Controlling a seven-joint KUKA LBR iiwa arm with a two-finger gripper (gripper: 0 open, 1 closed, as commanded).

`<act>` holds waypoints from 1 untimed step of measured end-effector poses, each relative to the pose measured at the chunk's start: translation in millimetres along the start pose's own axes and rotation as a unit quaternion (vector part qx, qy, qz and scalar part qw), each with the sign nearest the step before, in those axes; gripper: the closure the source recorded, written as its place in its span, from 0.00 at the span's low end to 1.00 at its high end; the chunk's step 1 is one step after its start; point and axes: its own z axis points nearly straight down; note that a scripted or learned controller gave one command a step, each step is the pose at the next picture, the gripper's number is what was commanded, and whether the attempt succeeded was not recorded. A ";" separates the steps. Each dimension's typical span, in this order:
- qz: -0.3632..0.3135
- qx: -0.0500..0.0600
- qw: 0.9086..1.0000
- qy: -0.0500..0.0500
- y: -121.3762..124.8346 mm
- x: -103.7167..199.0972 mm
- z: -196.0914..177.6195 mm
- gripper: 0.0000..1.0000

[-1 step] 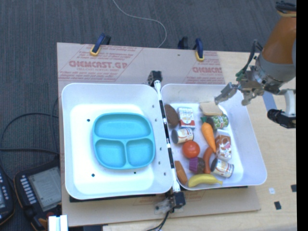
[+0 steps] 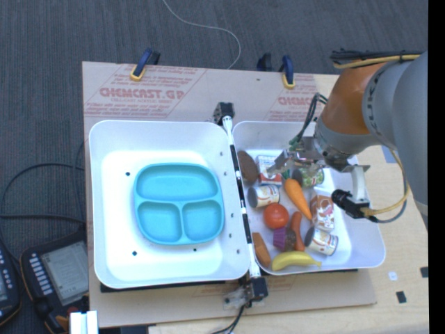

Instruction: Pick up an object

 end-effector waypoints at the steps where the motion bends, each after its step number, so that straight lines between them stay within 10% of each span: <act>1: 0.001 -0.004 1.000 -0.002 -6.4 1.8 3.8 0.00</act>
